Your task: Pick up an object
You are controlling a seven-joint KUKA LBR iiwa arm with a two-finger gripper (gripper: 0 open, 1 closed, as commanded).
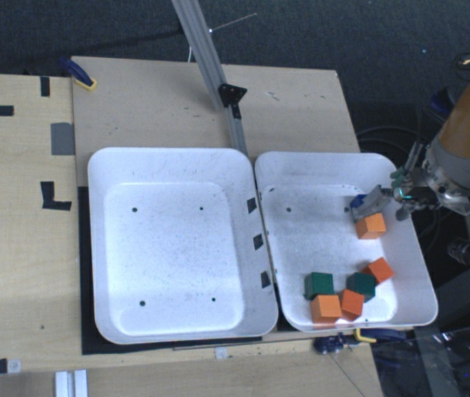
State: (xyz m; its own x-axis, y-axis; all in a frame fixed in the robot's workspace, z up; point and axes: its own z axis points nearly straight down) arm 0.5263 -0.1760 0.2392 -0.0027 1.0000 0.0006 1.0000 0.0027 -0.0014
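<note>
Spanning a wooden tabletop [160,106], two white bins sit side by side. In the right bin [301,230], the gripper [374,207] hovers at two o'clock, touching an orange block [371,226]; whether it holds the block, I cannot tell. Five orange and green blocks [341,292] cluster at five o'clock. Lifting appears not yet done.

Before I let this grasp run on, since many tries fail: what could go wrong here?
The gripper sits at the edge of the lone orange block, so it may nudge the block rather than seat it. That block lies close to the right bin's wall, which could foul a finger.
</note>
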